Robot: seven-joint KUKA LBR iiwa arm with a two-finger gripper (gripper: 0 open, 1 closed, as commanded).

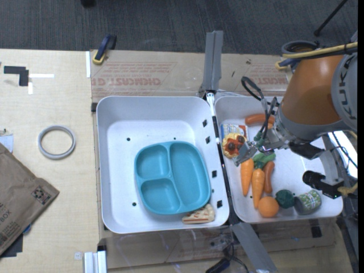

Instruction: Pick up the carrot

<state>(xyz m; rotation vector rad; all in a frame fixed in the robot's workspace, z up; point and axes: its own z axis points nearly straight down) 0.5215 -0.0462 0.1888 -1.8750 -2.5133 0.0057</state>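
Note:
Three toy carrots lie side by side in the right bin [330,209]. The left carrot [246,176] points toward the front, the middle carrot [257,187] lies beside it, and a thinner carrot [268,176] lies to their right. Their green tops [263,158] bunch together at the far end. My gripper [250,150] hangs low over the bin, right at the top end of the left carrot and beside the green tops. The view shows no carrot lifted off the bin floor.
The right bin also holds an orange fruit [268,206], a green broccoli piece [285,198], a small can [309,201], a sausage [256,119] and a snack packet [232,139]. The left bin [114,152] holds a blue divided plate [172,177] and a pizza slice [199,215].

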